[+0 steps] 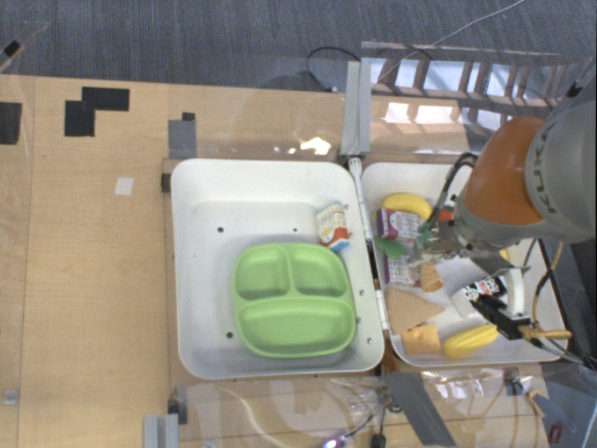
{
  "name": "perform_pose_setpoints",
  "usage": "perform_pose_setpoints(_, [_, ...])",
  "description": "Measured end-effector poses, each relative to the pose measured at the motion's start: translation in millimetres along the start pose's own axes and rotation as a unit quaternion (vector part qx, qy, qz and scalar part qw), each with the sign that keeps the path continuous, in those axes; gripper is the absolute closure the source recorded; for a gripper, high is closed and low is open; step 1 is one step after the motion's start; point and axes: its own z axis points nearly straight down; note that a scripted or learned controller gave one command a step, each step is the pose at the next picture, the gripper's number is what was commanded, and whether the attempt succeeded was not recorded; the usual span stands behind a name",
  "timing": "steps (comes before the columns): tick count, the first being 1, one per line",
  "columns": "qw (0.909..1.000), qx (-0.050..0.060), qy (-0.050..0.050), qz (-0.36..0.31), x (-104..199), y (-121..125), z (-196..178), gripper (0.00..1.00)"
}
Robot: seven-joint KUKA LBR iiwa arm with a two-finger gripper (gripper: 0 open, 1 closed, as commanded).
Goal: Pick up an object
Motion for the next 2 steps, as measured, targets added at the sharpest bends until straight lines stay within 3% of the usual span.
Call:
perform_pose_setpoints(1, [0.9993,0.01,0.003,-0.036,31.2,55.8,-80.3,1.0])
perform_pose_setpoints(2, [0.9999,0.011,0.003,-0.005,31.6,60.4,-79.2,1.0])
